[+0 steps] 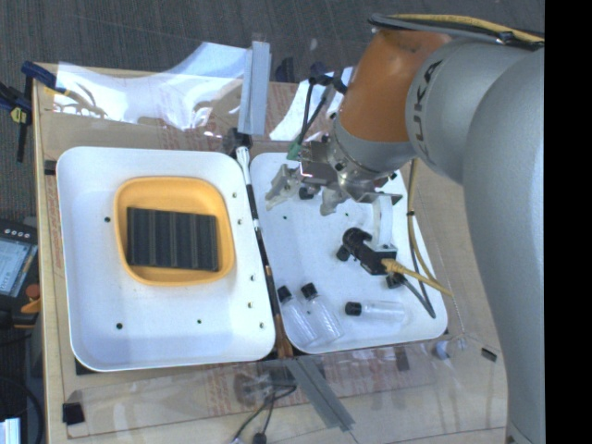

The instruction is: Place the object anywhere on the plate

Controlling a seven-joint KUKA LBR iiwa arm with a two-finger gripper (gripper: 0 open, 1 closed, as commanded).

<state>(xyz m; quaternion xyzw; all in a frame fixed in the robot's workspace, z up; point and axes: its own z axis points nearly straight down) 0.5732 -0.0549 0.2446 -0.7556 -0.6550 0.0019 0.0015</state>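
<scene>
1. The grey arm [481, 155] bore the letters "UKA".
2. The gripper [303, 194] hung over the right bin [305, 243], its jaws spread, pinching nothing.
3. The black-capped vial [375, 311] lay in that bin; the yellow plate [171, 192] sat in the left bin [83, 248] on the wooden tabletop [222, 382].

light: bright, even | glare: 2 white bins [83, 276] washed out | shadows: faint | focus: soft
</scene>
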